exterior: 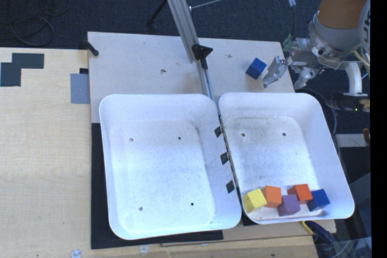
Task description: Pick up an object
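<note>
While no writing is legible anywhere — gripper (273, 74) empty, fingers parted, just beside blue cube (256, 67).

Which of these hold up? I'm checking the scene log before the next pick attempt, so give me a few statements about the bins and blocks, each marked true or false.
1. A blue cube lies on the bench board outside both bins. True.
2. The left bin holds five blocks. False: no blocks show in it; the cluster sits in the right bin.
3. The yellow block is at the left end of that cluster. True.
4. The tool is down among the clustered blocks. False: it is beyond the right bin's far rim, close to the blue cube.
5. The purple block lies near the right bin's near edge. True.
</note>
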Motion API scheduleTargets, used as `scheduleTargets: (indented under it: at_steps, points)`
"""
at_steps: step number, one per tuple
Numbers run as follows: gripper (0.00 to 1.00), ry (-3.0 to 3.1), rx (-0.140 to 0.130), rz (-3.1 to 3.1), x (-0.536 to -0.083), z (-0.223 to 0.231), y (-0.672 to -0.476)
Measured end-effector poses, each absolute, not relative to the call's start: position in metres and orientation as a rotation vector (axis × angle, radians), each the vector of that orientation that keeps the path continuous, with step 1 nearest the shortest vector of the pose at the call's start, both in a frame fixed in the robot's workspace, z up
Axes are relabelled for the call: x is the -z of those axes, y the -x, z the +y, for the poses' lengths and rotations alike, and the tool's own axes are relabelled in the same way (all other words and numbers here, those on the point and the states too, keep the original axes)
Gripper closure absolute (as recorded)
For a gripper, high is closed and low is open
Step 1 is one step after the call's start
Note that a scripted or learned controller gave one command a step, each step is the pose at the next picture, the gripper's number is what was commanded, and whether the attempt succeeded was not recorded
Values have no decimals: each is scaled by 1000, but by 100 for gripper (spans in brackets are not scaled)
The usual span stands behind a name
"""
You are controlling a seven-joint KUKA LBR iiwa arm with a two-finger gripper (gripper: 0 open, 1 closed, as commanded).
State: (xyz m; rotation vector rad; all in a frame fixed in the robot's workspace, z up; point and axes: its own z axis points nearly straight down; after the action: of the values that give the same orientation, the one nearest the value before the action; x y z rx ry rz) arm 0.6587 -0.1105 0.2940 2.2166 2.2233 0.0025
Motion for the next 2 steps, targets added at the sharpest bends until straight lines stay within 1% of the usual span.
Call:
scheduleTargets:
  at_steps: [1,2]
  points:
    - [0,-2230,9,2224,-258,-120,-553]
    - [0,-2224,2,2218,-267,-165,-570]
